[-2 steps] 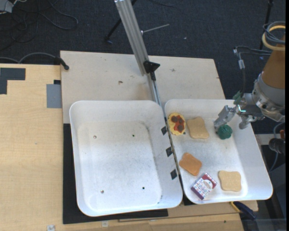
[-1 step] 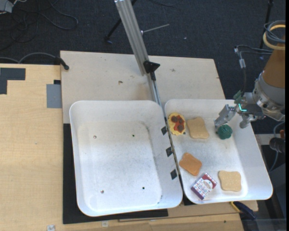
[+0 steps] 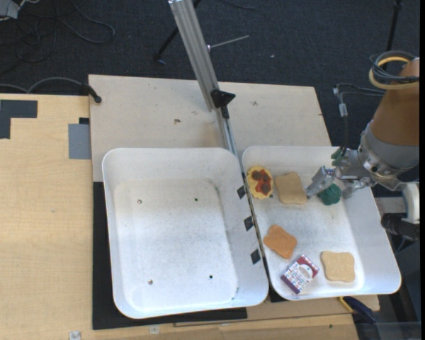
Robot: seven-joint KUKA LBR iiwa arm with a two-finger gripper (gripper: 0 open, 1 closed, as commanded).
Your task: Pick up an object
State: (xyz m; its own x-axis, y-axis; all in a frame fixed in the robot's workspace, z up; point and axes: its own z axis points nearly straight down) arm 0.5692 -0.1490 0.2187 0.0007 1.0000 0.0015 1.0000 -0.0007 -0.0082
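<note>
My gripper (image 3: 328, 184) hangs over the upper right part of the right bin (image 3: 382, 278), with the orange-banded arm behind it. A small dark green object (image 3: 331, 196) sits right at the gripper's tip, partly covered by it; whether it is gripped is unclear. To its left lies a tan bread slice (image 3: 292, 188), and further left a small pizza-like piece (image 3: 260, 181) with red topping. Lower in the bin lie an orange wedge (image 3: 280, 241), a red and white packet (image 3: 299, 273) and a toast slice (image 3: 338, 266).
The left bin (image 3: 113, 163) is beside the right one, with black clips (image 3: 248, 222) along the shared wall. A slanted aluminium bar (image 3: 198, 55) rises behind the bins. A wooden tabletop (image 3: 35, 211) lies to the left.
</note>
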